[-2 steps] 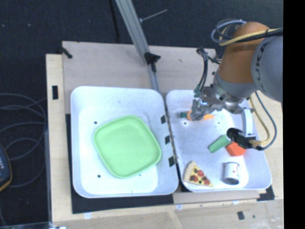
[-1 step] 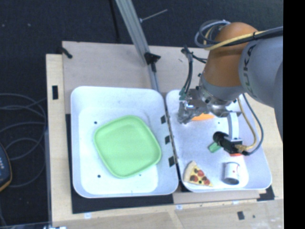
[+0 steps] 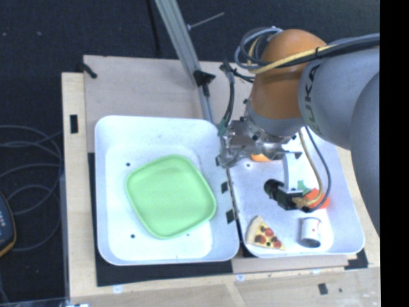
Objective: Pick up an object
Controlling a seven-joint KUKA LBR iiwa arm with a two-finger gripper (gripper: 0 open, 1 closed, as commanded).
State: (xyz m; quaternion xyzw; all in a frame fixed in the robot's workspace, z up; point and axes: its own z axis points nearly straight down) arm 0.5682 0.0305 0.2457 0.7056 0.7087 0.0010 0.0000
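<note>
My gripper [image 3: 235, 147] hangs over the near-left part of the right bin [image 3: 348, 235], close to the wall shared with the left bin. The wrist's bulk hides what lies directly under it. A small orange object [image 3: 259, 157] peeks out just right of the gripper. A toy pizza slice [image 3: 263, 234] lies near the bin's front edge. Beside the slice, to its right, lies a small silver cup [image 3: 310, 231] on its side. An orange and green toy [image 3: 316, 199] rests further right.
The left bin [image 3: 108, 171] holds a light green square plate [image 3: 170, 196]. A slanted metal pole [image 3: 182, 50] rises behind the bins. The arm's grey body covers the back right of the right bin.
</note>
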